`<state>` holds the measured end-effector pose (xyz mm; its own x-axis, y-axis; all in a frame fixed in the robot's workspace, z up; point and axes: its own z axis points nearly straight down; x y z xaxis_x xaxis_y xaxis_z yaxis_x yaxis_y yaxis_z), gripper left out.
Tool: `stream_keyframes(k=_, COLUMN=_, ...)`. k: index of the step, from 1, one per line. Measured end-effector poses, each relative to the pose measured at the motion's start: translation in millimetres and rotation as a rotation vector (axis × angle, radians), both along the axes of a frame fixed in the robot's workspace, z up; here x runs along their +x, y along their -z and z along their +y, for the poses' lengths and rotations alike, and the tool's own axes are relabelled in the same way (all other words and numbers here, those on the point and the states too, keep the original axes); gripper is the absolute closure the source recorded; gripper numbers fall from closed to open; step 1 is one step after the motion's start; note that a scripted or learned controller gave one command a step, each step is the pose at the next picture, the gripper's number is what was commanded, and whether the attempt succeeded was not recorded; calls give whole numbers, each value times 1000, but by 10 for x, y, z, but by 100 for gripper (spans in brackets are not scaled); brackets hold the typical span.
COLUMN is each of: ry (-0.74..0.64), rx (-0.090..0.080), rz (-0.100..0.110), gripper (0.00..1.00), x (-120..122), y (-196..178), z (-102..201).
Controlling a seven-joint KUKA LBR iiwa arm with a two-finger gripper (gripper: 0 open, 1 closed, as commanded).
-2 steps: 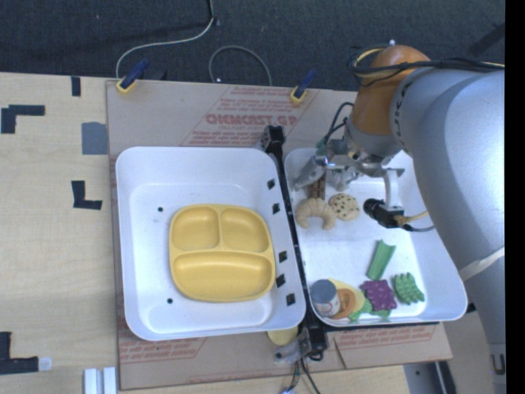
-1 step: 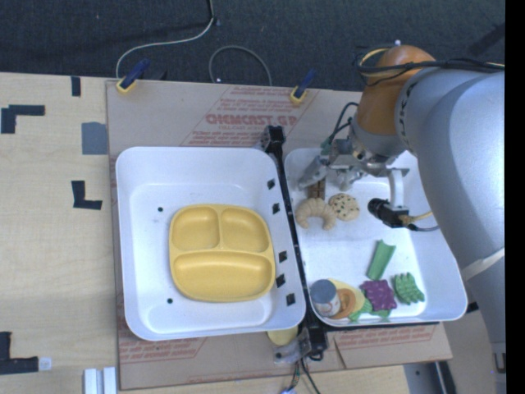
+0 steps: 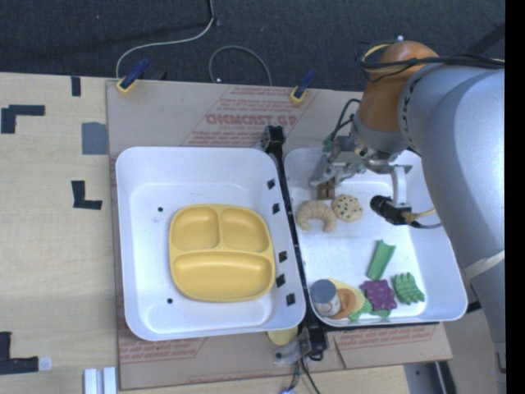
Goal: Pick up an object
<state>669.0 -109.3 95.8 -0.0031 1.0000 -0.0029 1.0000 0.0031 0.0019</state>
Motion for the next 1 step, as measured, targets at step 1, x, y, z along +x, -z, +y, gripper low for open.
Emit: stream_keyframes(k=1, ry=-3, rx=6, rz=-2, gripper=100, x=-411, y=-944, z=601)
